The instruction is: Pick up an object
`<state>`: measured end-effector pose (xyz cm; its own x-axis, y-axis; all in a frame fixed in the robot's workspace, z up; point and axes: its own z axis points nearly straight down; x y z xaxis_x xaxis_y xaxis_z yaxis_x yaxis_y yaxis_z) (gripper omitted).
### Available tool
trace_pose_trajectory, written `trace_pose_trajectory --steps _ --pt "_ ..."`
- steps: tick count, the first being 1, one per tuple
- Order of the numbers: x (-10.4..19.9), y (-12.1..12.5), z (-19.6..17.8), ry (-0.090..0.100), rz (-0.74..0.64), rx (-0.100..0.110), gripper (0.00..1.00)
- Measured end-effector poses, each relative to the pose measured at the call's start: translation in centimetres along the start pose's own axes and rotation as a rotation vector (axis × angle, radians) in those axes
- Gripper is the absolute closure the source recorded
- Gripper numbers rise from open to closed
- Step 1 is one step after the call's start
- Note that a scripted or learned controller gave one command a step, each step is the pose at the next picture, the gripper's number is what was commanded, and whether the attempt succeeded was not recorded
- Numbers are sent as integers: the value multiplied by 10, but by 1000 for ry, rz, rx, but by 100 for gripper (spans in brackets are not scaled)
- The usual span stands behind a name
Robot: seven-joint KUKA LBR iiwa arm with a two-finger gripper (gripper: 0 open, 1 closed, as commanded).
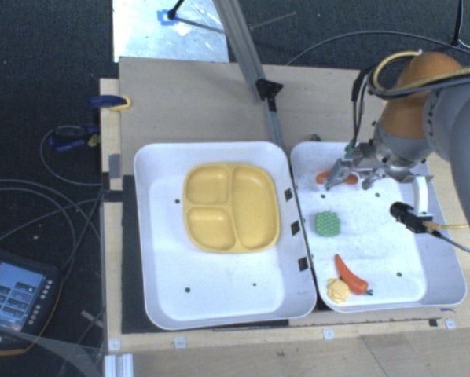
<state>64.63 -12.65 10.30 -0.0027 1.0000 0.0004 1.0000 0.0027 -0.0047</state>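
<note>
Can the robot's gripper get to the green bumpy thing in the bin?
Probably yes. The green object lies alone on the right bin, just below the gripper, with nothing covering it.

a single camera sits fixed above the bench (196, 93) and looks down at a slant, far enough back to take in both white bins whole. the left bin (160, 289) fills the middle of the frame, the right bin (439, 281) lies beside it toward the right edge. the arm (447, 108) enters from the right. dark floor with cables borders the bench on the left and top.
</note>
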Motion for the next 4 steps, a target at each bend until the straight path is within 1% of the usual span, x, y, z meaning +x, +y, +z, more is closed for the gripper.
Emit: trace_pose_trajectory --steps 1,2,3,4 --pt "0 3 -16 -1 -1 -9 100" --pt "-2 0 -61 -1 2 -11 100" --pt "-2 2 -116 -2 -2 -13 100" --pt "57 -2 -110 2 -9 -5 100"
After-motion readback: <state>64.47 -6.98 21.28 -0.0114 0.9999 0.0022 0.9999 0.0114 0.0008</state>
